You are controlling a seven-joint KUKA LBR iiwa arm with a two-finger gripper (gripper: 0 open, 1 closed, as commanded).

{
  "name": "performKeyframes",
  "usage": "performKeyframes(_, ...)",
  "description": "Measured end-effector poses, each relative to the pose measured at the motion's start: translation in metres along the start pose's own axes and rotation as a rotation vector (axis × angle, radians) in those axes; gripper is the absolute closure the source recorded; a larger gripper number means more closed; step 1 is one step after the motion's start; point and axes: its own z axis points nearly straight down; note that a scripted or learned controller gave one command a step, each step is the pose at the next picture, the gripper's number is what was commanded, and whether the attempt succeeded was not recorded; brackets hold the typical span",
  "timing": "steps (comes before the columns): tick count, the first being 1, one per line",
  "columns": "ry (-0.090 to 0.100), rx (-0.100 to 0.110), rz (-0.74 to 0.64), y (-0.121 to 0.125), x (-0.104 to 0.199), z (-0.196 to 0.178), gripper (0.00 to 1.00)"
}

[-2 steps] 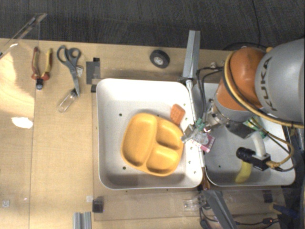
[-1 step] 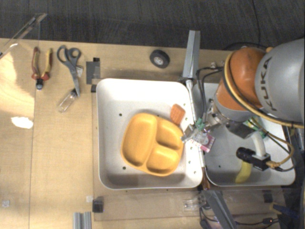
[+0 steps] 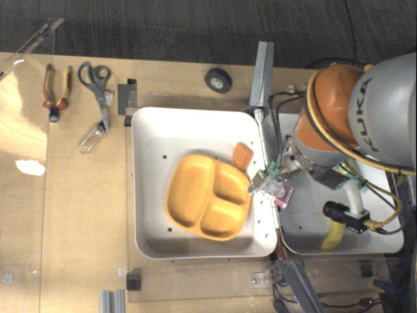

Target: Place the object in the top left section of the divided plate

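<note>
Two white bins are sitting side by side; the yellow divided plate (image 3: 208,196) is lying in the left bin (image 3: 146,175), an orange object (image 3: 243,154) resting just beside its upper right rim. The gripper (image 3: 267,181) is hovering over the bins' shared edge.

There are two shallow white bins (image 3: 146,175), one yellow plastic divided plate (image 3: 207,197), one small orange block (image 3: 242,155), one yellow banana (image 3: 332,237), one pair of grey scissors (image 3: 98,90), one pair of red pliers (image 3: 55,93) and one black tape roll (image 3: 218,79).

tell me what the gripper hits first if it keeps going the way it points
The gripper points left and slightly down, over the wall between the bins. Going on, it would likely meet the yellow plate at its right rim first. The orange piece sits above that line. Height is unclear.
</note>
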Motion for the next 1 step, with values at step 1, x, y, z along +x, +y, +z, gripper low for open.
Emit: performKeyframes(1, 0.0, 0.0, 0.0, 0.0, 0.0, 0.0, 0.0)
